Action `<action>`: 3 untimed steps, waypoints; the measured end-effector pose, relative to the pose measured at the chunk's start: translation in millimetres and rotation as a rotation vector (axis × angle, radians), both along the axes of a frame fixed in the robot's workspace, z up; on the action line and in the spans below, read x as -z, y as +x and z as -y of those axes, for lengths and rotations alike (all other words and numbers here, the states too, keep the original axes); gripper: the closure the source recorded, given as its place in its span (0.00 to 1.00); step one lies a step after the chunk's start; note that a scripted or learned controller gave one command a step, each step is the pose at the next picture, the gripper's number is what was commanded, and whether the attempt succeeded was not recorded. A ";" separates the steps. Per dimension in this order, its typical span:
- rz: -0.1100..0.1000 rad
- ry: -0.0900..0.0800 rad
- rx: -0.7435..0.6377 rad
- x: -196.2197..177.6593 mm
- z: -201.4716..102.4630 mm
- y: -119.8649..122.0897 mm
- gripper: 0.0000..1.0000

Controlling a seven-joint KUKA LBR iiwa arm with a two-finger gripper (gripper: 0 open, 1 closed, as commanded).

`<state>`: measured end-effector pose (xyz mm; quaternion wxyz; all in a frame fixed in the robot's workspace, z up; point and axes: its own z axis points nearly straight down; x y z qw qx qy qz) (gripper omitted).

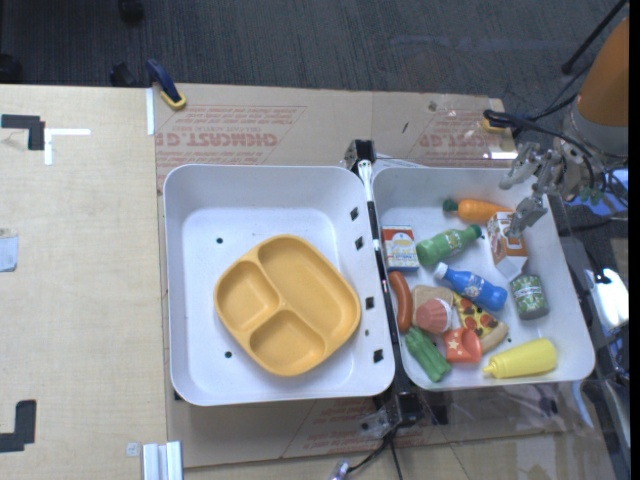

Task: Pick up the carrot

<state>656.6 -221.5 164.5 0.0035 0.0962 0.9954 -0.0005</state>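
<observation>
**Carrot lay ungripped at the back of the right bin**

The small orange toy carrot with a green top (476, 209) lay on its side near the far wall of the right-hand shallow white bin (575, 298), pointing across it. The two-finger gripper (521, 218) hung just to the carrot's right, fingers pointed down and spread apart with nothing between them. A small orange-and-white carton (506, 240) stood directly under the fingertips, and a green plastic bottle (447, 244) lay just in front of the carrot.

A clean grasp probably called for shifting the gripper left until it sat over the carrot's middle, turning the fingers to straddle its narrow width, and then descending straight. The carton and the bottle sat close, so a drifting finger could nudge either and roll the carrot away. The yellow divided plate (287, 306) in the left bin (190, 298) was well clear.
</observation>
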 end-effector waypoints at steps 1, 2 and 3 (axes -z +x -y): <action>-0.002 0.002 0.312 8.7 -11.7 -1.1 0.00; 0.001 0.002 0.561 -7.0 0.8 -6.1 0.00; -0.001 0.003 0.686 7.9 0.5 -1.8 0.00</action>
